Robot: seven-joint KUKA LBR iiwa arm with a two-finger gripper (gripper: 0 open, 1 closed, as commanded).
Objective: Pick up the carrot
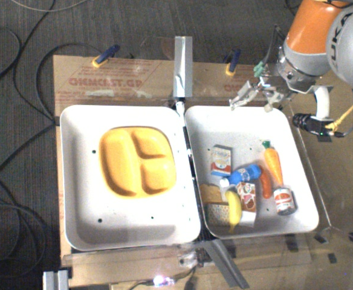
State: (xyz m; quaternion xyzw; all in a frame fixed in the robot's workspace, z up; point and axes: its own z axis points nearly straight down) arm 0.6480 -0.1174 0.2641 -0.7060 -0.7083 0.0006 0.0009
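The carrot (274,165) is orange with a green top and lies along the right side of the right bin (297,139), its top pointing to the far wall. My gripper (253,103) hovers over the far rim of that bin, well beyond the carrot and a little to its left. It is open and nothing sits between its fingers.
Near the carrot lie a small red can (283,200), a blue bottle (244,175), a small carton (221,160), a banana (233,208) and other packets. The left bin (80,222) holds a yellow divided tray (138,161). A metal post (182,71) stands between the bins at the back.
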